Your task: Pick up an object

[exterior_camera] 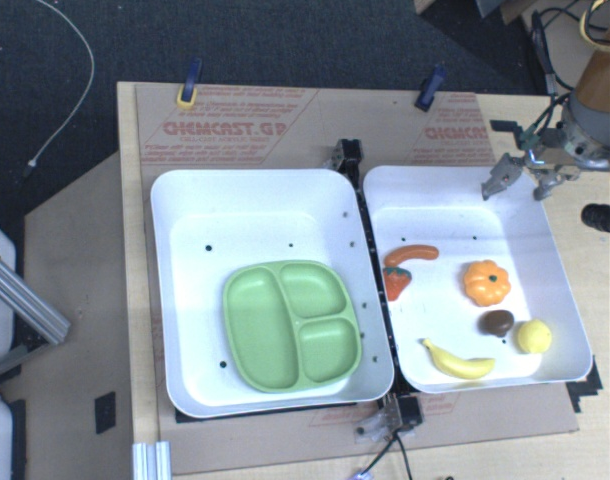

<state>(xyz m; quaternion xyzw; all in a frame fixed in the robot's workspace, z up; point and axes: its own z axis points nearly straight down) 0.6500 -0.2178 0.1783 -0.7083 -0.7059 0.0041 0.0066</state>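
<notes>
Fingers on your gripper (pixel 517 177) look spread apart with nothing between them, though it's small and a bit blurry up there so take that with a grain of salt. It hangs over the far right corner of the right bin (pixel 440 193), well apart from anything you could grab.

So basically nothing's done yet on the pick. All the candidates sit on the floor of that bin: the sausage (pixel 412 255) and the strawberry (pixel 397 281) near the left wall, the little pumpkin (pixel 486 282) in the middle, the brown nut-looking thing (pixel 496 322) just beside the lemon (pixel 533 336), and the banana (pixel 457 360) along the near edge. The left bin (pixel 185 218) just has the green divided plate (pixel 290 324).

You've got the whole job left: pick a target, come down, close, lift.
</notes>
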